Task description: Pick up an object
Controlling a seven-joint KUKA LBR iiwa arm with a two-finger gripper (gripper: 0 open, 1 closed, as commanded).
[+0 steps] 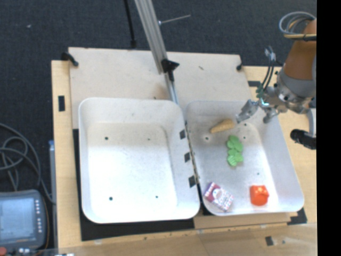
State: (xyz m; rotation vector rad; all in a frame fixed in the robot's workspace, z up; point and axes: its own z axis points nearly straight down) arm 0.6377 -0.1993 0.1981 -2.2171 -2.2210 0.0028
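Note:
The right bin holds several objects. A tan, elongated piece lies near its back edge. A green lumpy object sits in the middle, a red block at the front right, and a small red-and-white packet at the front left. My gripper hovers over the bin's back right corner, just right of the tan piece. Its fingers are spread open and hold nothing.
The left bin stands beside the right one, with a dividing rim between them. A slanted metal pole rises from behind the bins. Cables and a screen unit lie on the floor at left.

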